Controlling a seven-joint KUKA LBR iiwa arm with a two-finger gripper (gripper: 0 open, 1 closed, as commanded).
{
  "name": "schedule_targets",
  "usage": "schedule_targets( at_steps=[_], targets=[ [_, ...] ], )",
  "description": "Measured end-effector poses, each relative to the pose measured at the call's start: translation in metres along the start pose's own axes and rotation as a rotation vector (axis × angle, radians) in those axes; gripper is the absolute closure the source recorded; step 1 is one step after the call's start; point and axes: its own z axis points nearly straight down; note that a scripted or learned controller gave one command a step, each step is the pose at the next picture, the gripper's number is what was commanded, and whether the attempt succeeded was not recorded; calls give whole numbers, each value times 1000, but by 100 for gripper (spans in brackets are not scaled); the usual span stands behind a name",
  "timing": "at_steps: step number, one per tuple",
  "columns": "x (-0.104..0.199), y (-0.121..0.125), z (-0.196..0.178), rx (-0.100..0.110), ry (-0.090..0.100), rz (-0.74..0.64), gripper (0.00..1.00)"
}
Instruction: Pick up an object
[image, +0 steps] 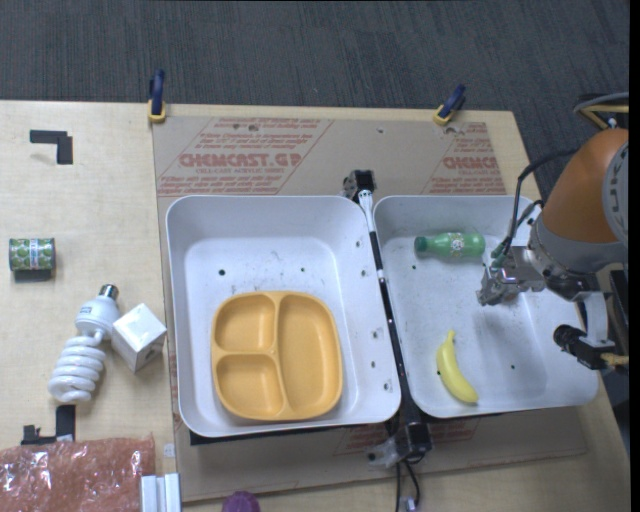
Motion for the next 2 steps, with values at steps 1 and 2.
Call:
schedule_targets(
  at_steps=[1,2],
  targets=[
    [-4,9,27,1,0,-1,100],
    [-4,9,27,1,0,-1,0]
  ],
)
